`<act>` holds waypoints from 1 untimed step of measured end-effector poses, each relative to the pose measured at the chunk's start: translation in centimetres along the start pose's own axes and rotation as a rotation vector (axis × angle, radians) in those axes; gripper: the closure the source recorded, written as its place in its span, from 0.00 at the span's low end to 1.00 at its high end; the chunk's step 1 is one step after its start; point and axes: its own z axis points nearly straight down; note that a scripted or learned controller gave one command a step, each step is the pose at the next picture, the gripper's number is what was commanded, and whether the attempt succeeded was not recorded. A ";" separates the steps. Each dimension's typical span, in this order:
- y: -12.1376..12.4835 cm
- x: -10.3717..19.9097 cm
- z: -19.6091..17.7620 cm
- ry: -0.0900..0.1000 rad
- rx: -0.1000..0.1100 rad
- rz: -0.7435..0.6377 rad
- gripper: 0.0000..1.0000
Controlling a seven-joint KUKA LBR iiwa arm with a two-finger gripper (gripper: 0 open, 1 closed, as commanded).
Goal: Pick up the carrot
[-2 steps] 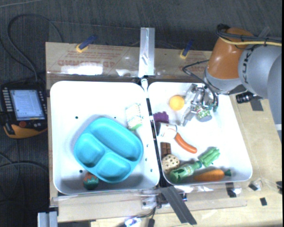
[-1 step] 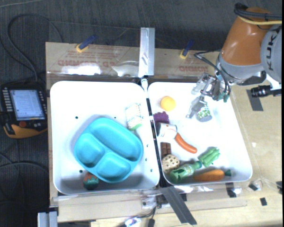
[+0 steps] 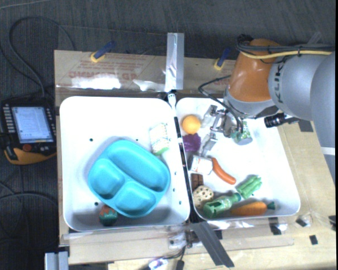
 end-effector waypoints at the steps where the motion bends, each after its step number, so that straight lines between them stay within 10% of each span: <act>1: 0.2 -0.1 -1.1 -0.006 -0.004 0.001 1.00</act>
